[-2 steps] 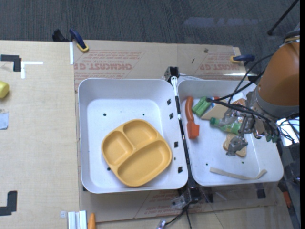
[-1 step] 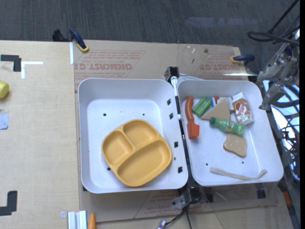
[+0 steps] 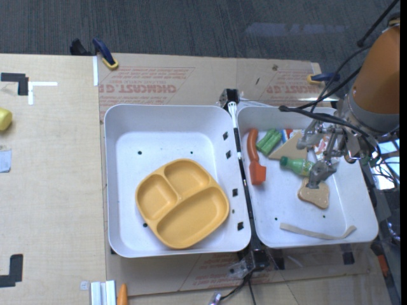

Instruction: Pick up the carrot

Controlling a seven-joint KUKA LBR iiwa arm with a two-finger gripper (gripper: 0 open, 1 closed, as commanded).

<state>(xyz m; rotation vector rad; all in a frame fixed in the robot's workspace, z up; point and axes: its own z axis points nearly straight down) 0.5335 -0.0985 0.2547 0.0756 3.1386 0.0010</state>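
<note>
The carrot [image 3: 254, 156] is a long orange piece lying against the left wall of the right bin [image 3: 356, 224], its thicker end toward the front. My gripper [image 3: 316, 178] hangs over the middle right of that bin, well to the right of the carrot. Its tip points down at a tan cookie-shaped piece [image 3: 315, 197], right above it. Nothing shows between its fingers.
Near the carrot lie a green block [image 3: 269, 140], a green bottle-shaped toy [image 3: 295, 165] and a tan flat piece [image 3: 289, 149]. A pale strip [image 3: 318, 232] lies at the bin's front. The left bin [image 3: 117, 189] holds a yellow divided plate [image 3: 224, 215].
</note>
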